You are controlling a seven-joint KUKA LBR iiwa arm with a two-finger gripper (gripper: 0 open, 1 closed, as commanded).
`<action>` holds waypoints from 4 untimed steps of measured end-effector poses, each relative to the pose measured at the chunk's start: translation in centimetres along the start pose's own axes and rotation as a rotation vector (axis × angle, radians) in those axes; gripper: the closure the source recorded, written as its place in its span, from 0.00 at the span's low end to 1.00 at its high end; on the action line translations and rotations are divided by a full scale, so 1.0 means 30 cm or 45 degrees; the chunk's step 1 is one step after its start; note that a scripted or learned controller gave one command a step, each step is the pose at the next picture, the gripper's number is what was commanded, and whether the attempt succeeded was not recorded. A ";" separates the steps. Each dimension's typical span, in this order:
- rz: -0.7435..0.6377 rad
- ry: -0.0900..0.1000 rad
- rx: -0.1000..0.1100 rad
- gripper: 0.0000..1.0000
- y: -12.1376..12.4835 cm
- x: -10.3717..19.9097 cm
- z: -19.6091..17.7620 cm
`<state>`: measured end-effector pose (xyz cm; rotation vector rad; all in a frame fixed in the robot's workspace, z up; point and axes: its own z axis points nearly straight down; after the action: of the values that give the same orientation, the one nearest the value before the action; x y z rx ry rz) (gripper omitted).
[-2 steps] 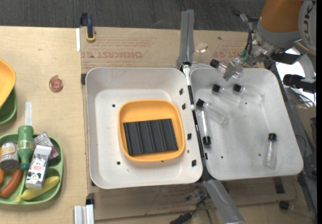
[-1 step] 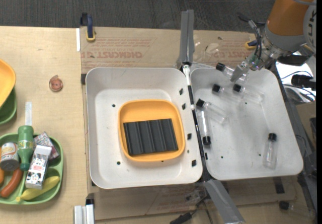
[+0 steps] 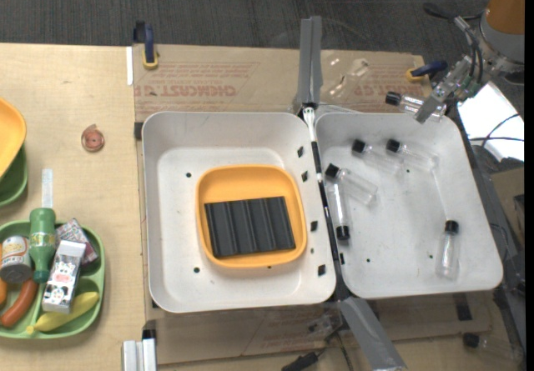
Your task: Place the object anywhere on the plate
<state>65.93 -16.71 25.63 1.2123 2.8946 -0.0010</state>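
An orange plate point(image 3: 249, 174) sits in the left white bin point(image 3: 167, 194), with a black ribbed slab point(image 3: 250, 226) lying on it. My gripper point(image 3: 427, 107) hangs over the far edge of the right bin point(image 3: 476, 194), at the upper right. A clear vial with a black cap point(image 3: 403, 101) sticks out leftward from between its fingers, over the bin's rim. The gripper is far to the right of the plate and beyond it.
Several more clear black-capped vials lie in the right bin, among them one near the divider point(image 3: 338, 209) and one at the right point(image 3: 449, 248). A green tray of toy food point(image 3: 88, 294) and a yellow dish point(image 3: 10, 140) stand on the left bench.
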 end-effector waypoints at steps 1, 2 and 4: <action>0.000 0.000 0.000 0.00 0.000 0.000 0.000; -0.170 0.000 0.000 0.00 -0.157 -0.064 -0.393; -0.092 0.000 0.000 0.00 -0.464 0.196 -0.620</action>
<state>51.82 -22.25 44.19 1.1073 2.9367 -0.0015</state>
